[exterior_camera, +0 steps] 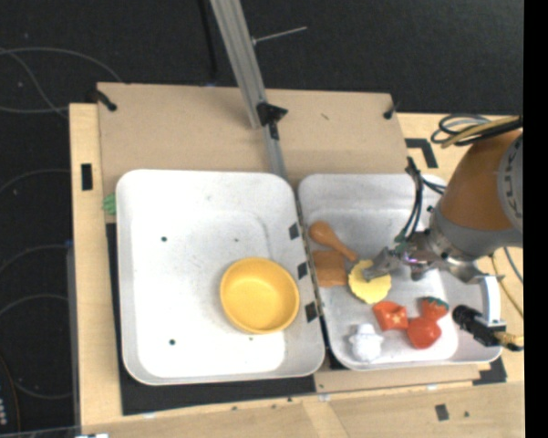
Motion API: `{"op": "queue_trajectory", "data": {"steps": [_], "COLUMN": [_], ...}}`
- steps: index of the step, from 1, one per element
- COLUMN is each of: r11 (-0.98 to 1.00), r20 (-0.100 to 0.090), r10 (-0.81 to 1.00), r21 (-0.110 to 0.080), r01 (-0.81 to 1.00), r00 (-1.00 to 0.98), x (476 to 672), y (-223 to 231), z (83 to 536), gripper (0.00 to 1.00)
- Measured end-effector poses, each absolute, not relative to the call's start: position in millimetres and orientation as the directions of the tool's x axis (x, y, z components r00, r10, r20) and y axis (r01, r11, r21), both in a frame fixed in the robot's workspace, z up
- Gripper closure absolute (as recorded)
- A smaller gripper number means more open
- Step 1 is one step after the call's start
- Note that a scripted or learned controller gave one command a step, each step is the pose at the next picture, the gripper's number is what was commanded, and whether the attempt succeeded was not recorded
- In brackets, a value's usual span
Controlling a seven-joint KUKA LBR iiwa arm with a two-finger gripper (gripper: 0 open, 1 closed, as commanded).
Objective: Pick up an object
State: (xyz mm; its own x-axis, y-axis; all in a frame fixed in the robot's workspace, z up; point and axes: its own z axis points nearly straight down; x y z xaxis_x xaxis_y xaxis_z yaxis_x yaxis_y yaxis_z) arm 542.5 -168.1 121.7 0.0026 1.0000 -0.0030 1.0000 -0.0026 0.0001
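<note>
gripper [380,268] is down in the right bin [365,199], tips right at the upper-right edge of the yellow disc [369,286], looks like touching or just above it, can't tell which. can't tell the finger state either: tips are a small dark blur against the disc, nothing visibly clamped between them, so not calling it a grasp

key relation: disc lies just down-left of the tips, toward the bin's middle. it's flat and roughly round, no real long axis, so approach angle matters little; what matters is getting a finger under or across the rim, my guess is a flat thin part is hard to pinch from above

disc: pale yellow, matte, lying flat on the bin floor. brown wooden piece [330,249] touches or sits just beside it on the left, could get in the way. red pieces [408,322] and a white lump [366,342] near below, apart from the tips

yellow bowl [259,295] sits upright in the left bin [201,208], well apart from the arm, not the near target
</note>
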Motion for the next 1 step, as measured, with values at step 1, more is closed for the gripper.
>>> {"op": "queue_trajectory", "data": {"steps": [1], "r11": [-0.001], "r20": [0.001], "r10": [1.000], "r21": [0.011], "r01": [1.000], "r00": [0.001], "x": [547.2], "y": [-168.5], "z": [106.8], "gripper": [0.00]}}
